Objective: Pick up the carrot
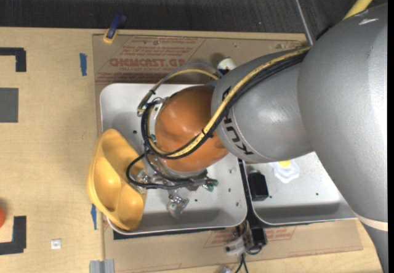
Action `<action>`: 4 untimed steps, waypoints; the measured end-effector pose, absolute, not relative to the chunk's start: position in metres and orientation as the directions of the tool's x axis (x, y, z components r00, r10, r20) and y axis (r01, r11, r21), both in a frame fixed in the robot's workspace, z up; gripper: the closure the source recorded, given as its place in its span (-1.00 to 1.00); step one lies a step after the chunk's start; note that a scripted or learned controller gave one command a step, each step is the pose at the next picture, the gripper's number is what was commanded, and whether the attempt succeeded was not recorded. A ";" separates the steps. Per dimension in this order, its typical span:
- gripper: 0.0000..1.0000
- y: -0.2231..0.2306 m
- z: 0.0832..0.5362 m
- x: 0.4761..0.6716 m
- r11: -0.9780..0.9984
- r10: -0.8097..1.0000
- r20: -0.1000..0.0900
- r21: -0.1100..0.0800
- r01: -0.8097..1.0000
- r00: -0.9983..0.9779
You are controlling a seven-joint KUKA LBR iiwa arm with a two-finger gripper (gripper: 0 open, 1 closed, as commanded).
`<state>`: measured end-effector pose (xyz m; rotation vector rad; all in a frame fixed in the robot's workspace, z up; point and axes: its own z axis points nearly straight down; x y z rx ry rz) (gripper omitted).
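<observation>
My grey arm reaches in from the right and covers much of both bins. Its orange band (184, 130) hangs over the middle of the left bin (120, 96). Below the band, the gripper (177, 202) points down at the bin floor near the front wall, amid dark cables. What lies under the wrist is hidden. A large glossy yellow object (114, 179) leans over the left bin's left rim, just left of the gripper and apart from it.
The right bin (320, 201) holds a small pale yellow and white item (286, 170) and a black block (257, 185) near the divider. A red-orange thing (2, 216) peeks in at the bench's far left edge. A blue and yellow clip (114, 27) lies behind the bins.
</observation>
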<state>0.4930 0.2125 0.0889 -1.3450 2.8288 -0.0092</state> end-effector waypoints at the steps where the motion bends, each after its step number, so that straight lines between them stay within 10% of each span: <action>1: -1.00 0.212 0.182 0.491 0.871 -0.492 -0.006 0.000 -0.492 -0.871; 2: -1.00 0.226 0.097 0.502 0.974 -0.229 -0.017 0.003 -0.229 -0.973; 3: 1.00 0.226 0.106 0.502 0.974 -0.228 -0.018 0.004 -0.228 -0.974; 4: 1.00 0.194 0.154 0.508 0.994 -0.105 -0.005 0.002 -0.105 -0.994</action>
